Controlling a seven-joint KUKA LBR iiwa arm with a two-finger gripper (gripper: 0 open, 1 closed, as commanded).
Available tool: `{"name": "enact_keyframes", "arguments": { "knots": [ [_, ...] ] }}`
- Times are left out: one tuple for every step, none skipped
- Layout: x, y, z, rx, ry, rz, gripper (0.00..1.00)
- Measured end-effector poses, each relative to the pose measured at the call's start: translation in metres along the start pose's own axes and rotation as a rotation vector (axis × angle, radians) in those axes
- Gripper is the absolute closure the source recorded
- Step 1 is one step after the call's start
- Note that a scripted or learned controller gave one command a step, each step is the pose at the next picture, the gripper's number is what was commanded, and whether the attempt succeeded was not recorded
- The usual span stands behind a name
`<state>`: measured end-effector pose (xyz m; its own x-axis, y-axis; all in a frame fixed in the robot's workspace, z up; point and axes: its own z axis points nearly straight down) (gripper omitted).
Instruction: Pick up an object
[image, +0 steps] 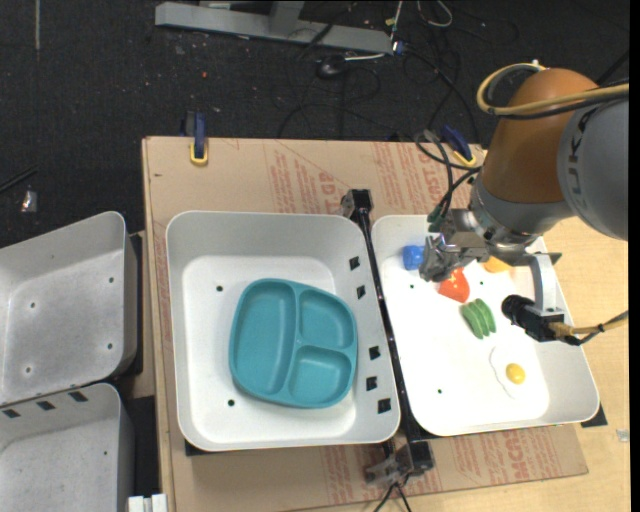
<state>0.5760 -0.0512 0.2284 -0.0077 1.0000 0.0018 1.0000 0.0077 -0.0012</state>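
At the near edge of the counter (250, 470), a black clamp (400, 462) sits below the seam between the two white bins. The left bin (200, 240) holds a teal divided plate (293, 343) with three compartments, lying flat near the bin's centre, its long axis running roughly from far-left to near-right. The right bin (560, 405) holds several small items: a toy fried egg (508, 372) toward the near side, its yellow yolk facing up; a green ridged piece (479, 317) just beyond it, long axis tilted from far-left to near-right; a red-orange piece (455, 287) next to the green one, its pointed end toward the near side; a blue piece (412, 257) by the far-left part of the bin; and an orange piece (496, 265) partly hidden under the arm. The gripper (437, 262) hangs low over the far part of the right bin, between the blue piece and the red-orange piece, close to both. Whether it is spread or closed cannot be told from this angle, and no item is visibly held. A blue clamp (198, 137) grips the counter's far-left edge.
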Motion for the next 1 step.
{"name": "enact_keyframes", "arguments": {
  "knots": [
    [0.0561,-0.0199,-0.0096,0.000,0.001,-0.001,1.00]
  ]
}}
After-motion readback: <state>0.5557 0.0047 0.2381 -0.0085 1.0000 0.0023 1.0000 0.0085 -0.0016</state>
